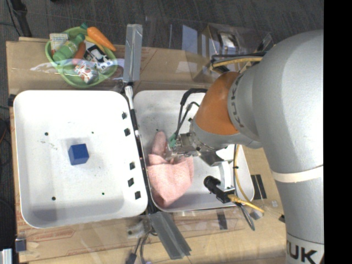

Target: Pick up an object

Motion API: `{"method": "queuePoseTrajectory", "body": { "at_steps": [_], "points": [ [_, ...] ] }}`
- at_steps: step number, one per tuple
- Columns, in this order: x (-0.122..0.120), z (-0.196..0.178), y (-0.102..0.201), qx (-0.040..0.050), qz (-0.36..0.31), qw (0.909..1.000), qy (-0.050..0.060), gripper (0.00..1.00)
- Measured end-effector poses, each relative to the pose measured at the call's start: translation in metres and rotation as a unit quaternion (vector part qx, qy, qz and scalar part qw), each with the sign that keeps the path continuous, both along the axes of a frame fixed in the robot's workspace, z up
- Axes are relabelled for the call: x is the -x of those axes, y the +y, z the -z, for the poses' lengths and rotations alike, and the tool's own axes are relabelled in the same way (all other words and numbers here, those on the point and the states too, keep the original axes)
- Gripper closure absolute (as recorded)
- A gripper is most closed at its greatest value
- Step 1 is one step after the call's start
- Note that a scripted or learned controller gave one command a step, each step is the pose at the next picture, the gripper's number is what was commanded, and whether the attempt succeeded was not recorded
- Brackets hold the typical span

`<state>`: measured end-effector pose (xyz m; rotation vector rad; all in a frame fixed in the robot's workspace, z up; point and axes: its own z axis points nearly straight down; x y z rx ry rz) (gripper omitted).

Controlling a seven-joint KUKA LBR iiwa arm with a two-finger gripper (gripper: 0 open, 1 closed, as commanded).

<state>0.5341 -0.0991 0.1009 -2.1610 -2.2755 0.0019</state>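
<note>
Reaching into the right bin (144, 106), the gripper (177, 150) sits low over a pink cloth (170, 177) bunched against the bin's left wall; whether it is open or closed I cannot tell. A blue cube (78, 153) lies alone in the left bin (33, 106). A green bowl (63, 73) of toys stands beyond the bins, far left.

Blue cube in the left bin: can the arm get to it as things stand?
Probably yes. The blue cube sits alone on the left bin floor, nothing over or beside it. The gripper is down in the right bin at the pink cloth, so it must lift over the divider first.
</note>
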Motion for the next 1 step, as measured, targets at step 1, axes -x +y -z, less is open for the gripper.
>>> {"method": "queuePoseTrajectory", "body": {
  "at_steps": [1],
  "points": [
    [-0.056,-0.1876,0.0337,0.0007,0.021,0.9998,-0.001,1.0]
  ]
}}
